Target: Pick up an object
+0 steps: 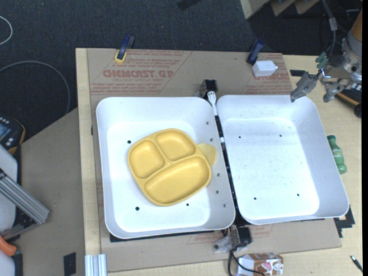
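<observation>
My claw (315, 87) parked over far right corner of right bin (322, 180), fingers spread, gripping nothing; yellow divided plate (169, 167) lies in left bin (109, 154), well leftward and nearer camera

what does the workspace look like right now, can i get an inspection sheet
surface: cardboard-topped bench bearing a left bin and a right bin, side by side
job's things: yellow tray with three compartments, lying flat in the left bin; a small yellow piece pokes out at its right edge
clutter: green object outside the right bin's right rim; white block behind the bins
grippers: gripper over the right bin's far right corner, fingers spread, nothing between them
cables: white cable on the floor at left; wires at the front edge
surroundings: dark carpet; metal rail at left
</observation>
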